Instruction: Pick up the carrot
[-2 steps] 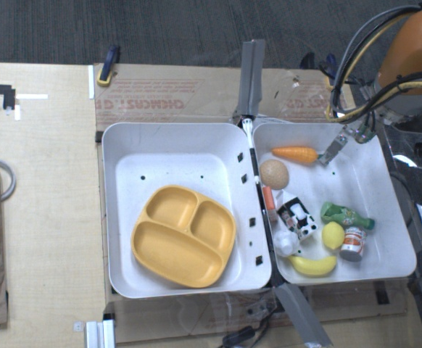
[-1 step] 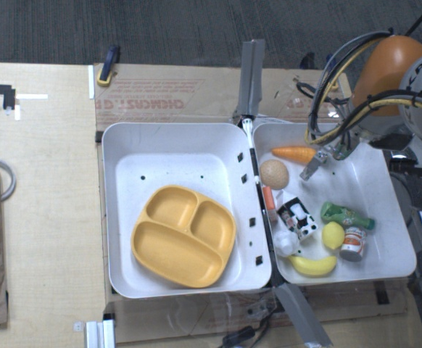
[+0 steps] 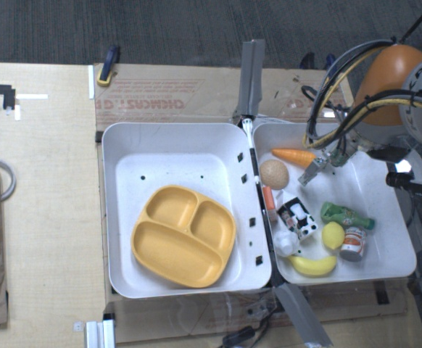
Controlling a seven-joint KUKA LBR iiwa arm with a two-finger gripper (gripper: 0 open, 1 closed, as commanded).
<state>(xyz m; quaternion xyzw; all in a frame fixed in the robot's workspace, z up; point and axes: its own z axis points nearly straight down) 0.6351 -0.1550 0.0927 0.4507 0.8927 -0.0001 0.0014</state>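
Camera view, carrot (image 3: 292, 156) end behind fingers (image 3: 314, 170)

Orange carrot (image 3: 293, 155) lying flat, right bin's far-left area, tip pointing left.

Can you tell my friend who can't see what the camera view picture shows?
A robot arm's pincer hovers beside an orange carrot in the right white bin, which also holds a banana, a lemon and a small can. The left bin holds a yellow divided plate.
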